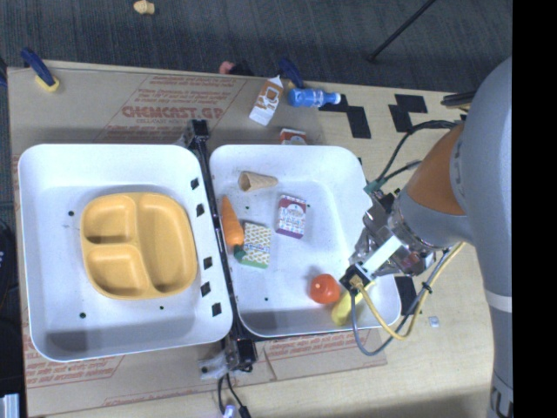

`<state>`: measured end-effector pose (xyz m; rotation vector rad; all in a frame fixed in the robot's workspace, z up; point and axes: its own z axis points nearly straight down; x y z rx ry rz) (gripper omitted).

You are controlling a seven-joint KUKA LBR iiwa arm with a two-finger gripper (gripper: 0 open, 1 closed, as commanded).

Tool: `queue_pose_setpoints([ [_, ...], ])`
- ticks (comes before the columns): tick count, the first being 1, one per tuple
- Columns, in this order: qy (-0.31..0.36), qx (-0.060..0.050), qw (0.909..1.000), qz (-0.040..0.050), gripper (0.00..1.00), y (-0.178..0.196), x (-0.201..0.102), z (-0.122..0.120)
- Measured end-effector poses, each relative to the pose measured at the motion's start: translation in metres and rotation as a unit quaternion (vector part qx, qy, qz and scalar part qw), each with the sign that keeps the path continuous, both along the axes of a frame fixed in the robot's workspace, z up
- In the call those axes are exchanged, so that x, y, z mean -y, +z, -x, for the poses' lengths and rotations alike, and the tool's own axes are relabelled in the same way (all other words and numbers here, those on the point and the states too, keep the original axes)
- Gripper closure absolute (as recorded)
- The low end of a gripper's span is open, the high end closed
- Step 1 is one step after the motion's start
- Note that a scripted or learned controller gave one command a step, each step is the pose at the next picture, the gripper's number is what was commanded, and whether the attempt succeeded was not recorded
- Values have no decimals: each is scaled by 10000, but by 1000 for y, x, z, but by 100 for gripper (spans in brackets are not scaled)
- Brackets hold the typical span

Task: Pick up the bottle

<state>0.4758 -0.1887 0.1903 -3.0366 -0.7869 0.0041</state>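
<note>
Two-finger gripper [355, 279] low over right white bin [348, 168], finger state unreadable. Round orange-red fruit [324, 289] just left; blue plastic bottle [311, 98] far beyond, outside bin.

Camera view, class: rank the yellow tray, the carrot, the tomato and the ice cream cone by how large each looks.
1. Yellow tray, by far the largest.
2. Carrot.
3. Cone and tomato: too alike to rank; the cone is longer, the tomato rounder.
</note>
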Motion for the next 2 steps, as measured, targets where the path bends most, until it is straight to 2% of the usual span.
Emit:
queue_pose_setpoints([
  [1, -1191, -3, 9929, 6, 100, 24, -12, -1],
  [2, -1486, -1, 9889, 10, 100, 34, -28, -1],
])
